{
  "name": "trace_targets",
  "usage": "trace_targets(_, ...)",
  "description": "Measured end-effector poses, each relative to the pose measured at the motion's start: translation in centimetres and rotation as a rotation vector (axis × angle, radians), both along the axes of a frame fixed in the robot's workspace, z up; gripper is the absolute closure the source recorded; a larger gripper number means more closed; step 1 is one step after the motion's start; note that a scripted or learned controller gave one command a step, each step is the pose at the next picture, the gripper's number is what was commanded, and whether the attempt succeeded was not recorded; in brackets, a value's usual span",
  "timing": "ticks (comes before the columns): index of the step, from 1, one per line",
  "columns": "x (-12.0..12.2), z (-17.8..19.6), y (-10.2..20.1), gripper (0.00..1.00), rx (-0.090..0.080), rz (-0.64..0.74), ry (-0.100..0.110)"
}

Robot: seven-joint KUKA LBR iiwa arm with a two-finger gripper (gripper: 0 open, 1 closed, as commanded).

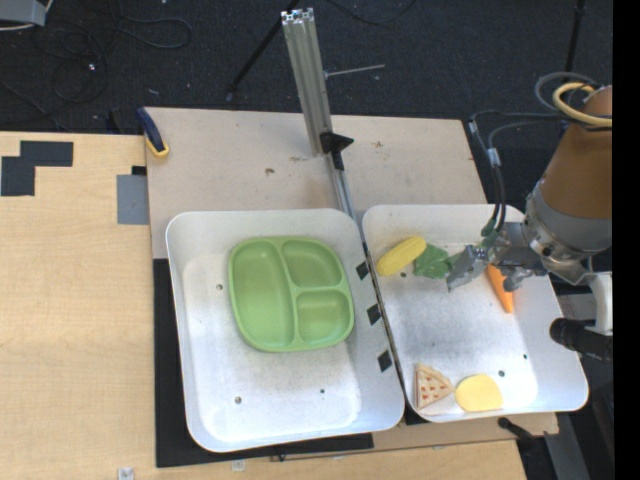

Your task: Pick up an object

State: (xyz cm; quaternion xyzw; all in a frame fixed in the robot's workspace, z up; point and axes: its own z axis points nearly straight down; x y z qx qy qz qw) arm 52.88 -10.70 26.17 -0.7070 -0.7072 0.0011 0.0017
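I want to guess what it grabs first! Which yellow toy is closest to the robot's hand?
The corn cob, lying at the far end of the right bin by the hand. The round yellow piece sits at the near edge beside the pizza slice.

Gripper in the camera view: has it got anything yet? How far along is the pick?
Done: the arm has reached the right bin, with the gripper low beside the corn and its green husk. In hand: nothing visibly between the fingers. Left: the grasp and lift. The carrot, pizza slice and yellow round piece lie on the bin floor; the green divided plate sits in the left bin.
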Motion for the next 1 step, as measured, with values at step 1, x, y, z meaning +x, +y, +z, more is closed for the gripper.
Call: trace_targets(1, 0.51, -5.46, 0.91, 0.0, 0.001, 0.0, 0.004)
